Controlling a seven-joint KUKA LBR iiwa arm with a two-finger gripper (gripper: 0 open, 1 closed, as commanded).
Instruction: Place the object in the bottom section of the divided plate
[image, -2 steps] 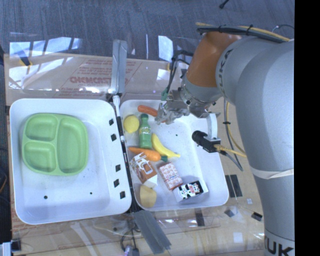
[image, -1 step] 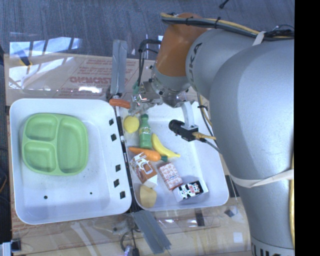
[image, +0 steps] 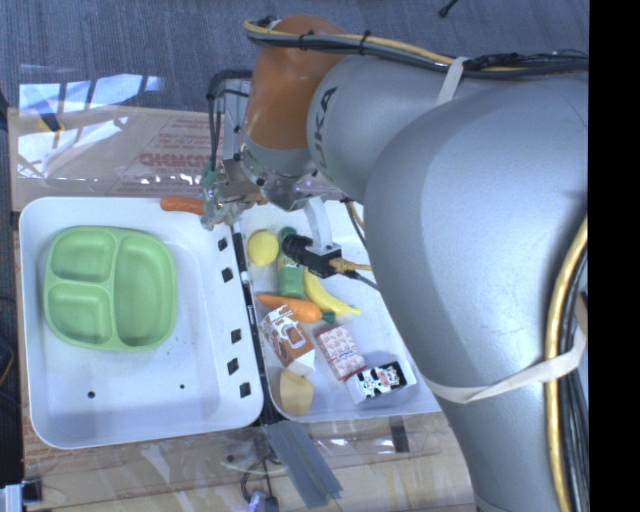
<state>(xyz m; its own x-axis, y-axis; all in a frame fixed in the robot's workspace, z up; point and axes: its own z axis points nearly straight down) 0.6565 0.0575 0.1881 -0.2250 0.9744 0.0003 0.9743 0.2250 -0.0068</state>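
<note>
A green divided plate (image: 60, 330) lies in the left part of the left bin (image: 130, 410); it has two small sections on its left and one large section on its right. A small orange carrot (image: 180, 205) hangs level over that bin's far rim. Its right end sits between the fingers of my gripper (image: 211, 208), which is shut on it. The gripper is above the far right corner of the left bin, well up and to the right of the plate. The wrist and orange band rise behind it.
The right bin (image: 420, 405) holds a yellow lemon (image: 262, 248), a green item (image: 290, 281), a banana (image: 326, 296), a second carrot (image: 290, 308), small cartons (image: 340, 352) and a tan potato-like piece (image: 295, 392). Black clips (image: 232, 335) line the wall between the bins. The arm's bulk covers the right side.
</note>
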